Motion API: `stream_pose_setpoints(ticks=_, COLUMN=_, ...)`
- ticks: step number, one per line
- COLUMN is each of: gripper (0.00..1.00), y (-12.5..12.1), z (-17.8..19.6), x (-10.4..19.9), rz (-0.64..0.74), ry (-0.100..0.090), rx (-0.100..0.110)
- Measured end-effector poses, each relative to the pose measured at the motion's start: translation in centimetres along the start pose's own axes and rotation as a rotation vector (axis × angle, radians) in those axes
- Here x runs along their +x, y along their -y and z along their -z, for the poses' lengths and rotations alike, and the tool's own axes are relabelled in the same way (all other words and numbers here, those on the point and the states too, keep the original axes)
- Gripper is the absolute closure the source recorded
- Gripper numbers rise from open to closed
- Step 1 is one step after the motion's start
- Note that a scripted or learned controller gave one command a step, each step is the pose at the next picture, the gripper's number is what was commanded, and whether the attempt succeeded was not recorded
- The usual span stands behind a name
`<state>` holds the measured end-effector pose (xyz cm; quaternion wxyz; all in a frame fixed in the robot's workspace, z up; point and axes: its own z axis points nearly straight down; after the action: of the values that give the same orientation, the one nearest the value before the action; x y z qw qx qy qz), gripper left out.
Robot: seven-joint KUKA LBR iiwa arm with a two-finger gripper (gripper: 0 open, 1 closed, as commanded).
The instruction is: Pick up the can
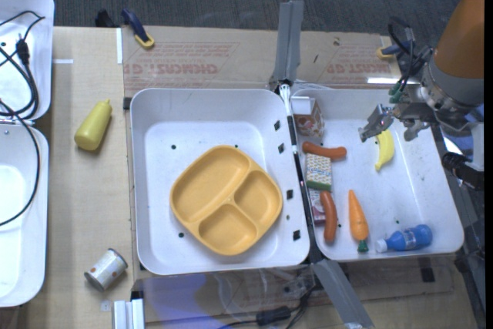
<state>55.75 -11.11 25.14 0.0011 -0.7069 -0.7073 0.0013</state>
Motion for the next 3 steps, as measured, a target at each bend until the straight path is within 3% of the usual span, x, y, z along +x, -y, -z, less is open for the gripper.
stream_pose_setpoints(ticks=1, gripper=0.00, y=6.0, z=-13.0, x=-2.3, rz=-0.078, ry=-0.001, rx=0.000)
stream_pose_setpoints(ticks=2, gripper=0.00, y=2.5, z=-10.8, x=-8.4, rz=-0.113, ry=0.000, rx=-0.002)
stream_pose_setpoints(ticks=3, gripper=0.00, y=0.8, z=-16.1, x=-9.1, rz=-0.251, ry=-0.007, rx=0.001)
